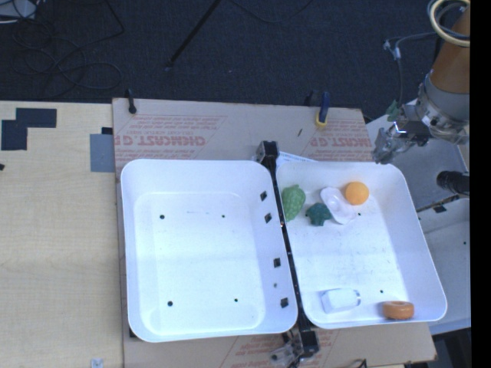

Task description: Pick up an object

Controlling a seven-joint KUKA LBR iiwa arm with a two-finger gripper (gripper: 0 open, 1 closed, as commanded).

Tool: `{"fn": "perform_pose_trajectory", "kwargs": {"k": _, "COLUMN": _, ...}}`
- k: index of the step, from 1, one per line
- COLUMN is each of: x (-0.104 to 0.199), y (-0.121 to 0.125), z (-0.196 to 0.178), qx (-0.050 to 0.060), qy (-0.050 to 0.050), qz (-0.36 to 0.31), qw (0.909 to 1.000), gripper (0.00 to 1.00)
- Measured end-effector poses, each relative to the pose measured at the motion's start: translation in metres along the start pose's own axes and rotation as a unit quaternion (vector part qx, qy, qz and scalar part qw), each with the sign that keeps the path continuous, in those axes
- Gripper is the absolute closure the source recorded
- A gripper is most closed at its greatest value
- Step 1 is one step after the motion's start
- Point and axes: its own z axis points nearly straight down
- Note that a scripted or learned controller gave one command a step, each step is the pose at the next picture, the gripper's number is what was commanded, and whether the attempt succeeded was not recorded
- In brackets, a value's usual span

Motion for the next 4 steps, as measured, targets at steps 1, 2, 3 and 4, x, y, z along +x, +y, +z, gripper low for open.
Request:
{"fn": "perform_pose_trajectory", "kwargs": {"k": 1, "x": 0.094, "y": 0.0, "z": -0.069, "qx": 0.003, "qy": 0.001, "qz": -0.002, "qw": 1.0, "gripper": 1.0}}
{"fn": "perform_pose_trajectory", "kwargs": {"k": 2, "x": 0.045, "y": -0.005, "z": 0.034, "qx": 0.012, "qy": 0.001, "qz": 0.005, "qw": 0.9999, "gripper": 1.0}}
{"fn": "perform_pose_trajectory", "kwargs": {"k": 3, "x": 0.114, "y": 0.0, "z": -0.053, "qx": 0.003, "qy": 0.001, "qz": -0.001, "qw": 1.0, "gripper": 1.0}}
{"fn": "perform_pose_trajectory", "kwargs": {"k": 4, "x": 0.088, "y": 0.001, "z": -0.258, "qx": -0.002, "qy": -0.001, "qz": 0.001, "qw": 1.0, "gripper": 1.0}}
